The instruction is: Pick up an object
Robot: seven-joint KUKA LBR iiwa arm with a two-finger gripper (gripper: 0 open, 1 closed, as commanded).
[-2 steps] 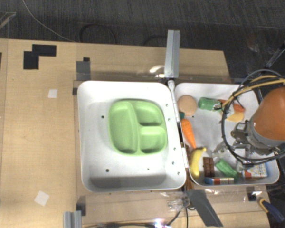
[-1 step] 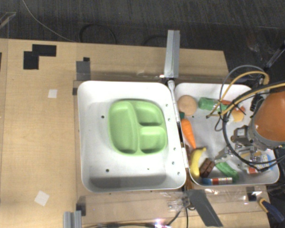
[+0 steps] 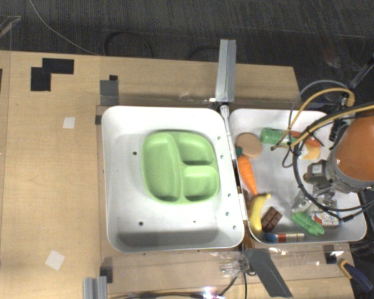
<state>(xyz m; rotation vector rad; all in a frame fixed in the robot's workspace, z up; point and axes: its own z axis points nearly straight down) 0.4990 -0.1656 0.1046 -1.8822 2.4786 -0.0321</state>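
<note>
The pickable stuff is all in the right bin [image 3: 355, 232], piled along its 6 to 9 o'clock side: a carrot [image 3: 247, 176] and a banana [image 3: 257, 209] against the left wall, a brown block [image 3: 271, 218] touching the banana, a marker [image 3: 285, 236] along the bottom wall, and a green piece [image 3: 306, 224] right under the wrist. Up at 12 there's a tan ball [image 3: 250, 145] and a green bottle [image 3: 274, 136].

Your end effector [image 3: 319, 201] sits low over the bin's 5 o'clock area, near the green piece, but cables cover it, so I can't tell if it's spread or pinched, or holding anything.

My guess: you're mid-descent. Go for the green piece, since it's closest and lies apart from the wall. Come straight down, and close across its narrow side. Watch the label card [image 3: 327, 218] beside it so you don't pinch both.

The left bin [image 3: 115, 185] has a green tray [image 3: 179, 166]; ignore it.
</note>
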